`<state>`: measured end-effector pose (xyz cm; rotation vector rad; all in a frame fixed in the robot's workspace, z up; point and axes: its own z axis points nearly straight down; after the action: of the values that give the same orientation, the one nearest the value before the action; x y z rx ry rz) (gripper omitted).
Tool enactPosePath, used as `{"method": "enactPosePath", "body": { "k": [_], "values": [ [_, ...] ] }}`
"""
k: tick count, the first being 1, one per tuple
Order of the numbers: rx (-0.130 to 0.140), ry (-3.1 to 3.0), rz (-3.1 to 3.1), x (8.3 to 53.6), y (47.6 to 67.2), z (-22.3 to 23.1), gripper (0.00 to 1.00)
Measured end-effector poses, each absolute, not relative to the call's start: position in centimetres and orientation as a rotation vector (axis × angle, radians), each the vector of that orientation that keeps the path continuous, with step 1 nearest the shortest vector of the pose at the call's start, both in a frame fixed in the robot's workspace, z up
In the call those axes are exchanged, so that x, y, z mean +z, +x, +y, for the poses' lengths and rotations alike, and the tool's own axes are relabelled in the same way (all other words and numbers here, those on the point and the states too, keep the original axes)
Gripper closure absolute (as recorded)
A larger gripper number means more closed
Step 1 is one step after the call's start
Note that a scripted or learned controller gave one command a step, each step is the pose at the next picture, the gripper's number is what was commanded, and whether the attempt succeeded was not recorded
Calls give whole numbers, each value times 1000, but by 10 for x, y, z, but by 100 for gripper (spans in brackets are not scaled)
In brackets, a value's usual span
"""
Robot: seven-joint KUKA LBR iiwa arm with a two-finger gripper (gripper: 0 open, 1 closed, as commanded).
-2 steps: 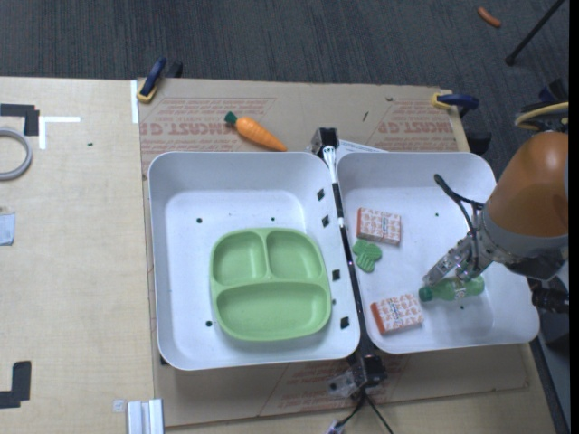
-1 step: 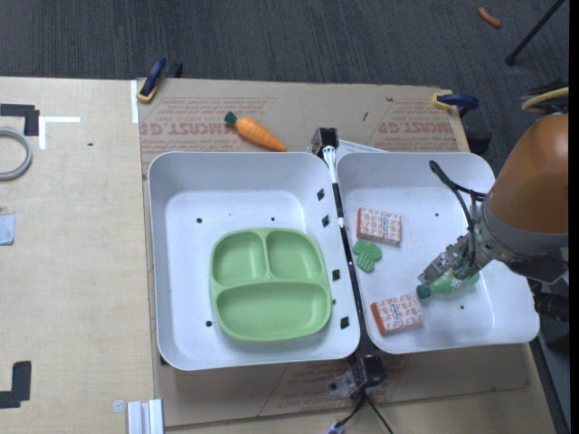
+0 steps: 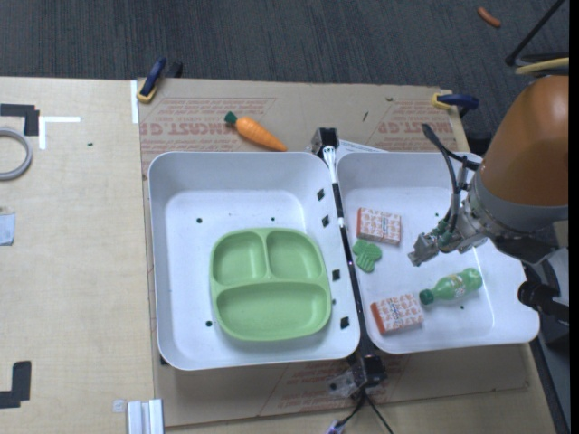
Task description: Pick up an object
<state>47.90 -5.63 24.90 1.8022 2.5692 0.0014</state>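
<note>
The right bin (image 3: 409,175) holds two small red-and-white boxes, one (image 3: 379,226) near its middle and one (image 3: 397,313) at the front. A green bottle (image 3: 450,287) lies on its side beside the front box. A small green toy (image 3: 367,256) rests by the bin's left wall. My gripper (image 3: 425,249) hangs low over the right bin, just above and left of the bottle and right of the upper box. Nothing shows between its fingers.
The left bin (image 3: 181,188) holds a green divided plate (image 3: 270,285). A toy carrot (image 3: 256,131) lies on the cardboard behind the bins. The arm's orange band (image 3: 534,143) and grey wrist cover the right bin's far right side. Clamps sit at the cardboard's back corners.
</note>
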Motion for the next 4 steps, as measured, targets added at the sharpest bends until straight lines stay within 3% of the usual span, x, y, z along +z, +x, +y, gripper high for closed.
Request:
{"method": "enactPosePath", "body": {
  "k": [1, 2, 3, 4],
  "values": [
    [1, 1802, 2569, 249, 479, -56, 0],
    [0, 1936, 2473, 192, 530, -26, 0],
    [0, 1683, 2650, 192, 606, -41, 0],
    [-1, 1546, 2735, 192, 540, -32, 0]
  ]
}}
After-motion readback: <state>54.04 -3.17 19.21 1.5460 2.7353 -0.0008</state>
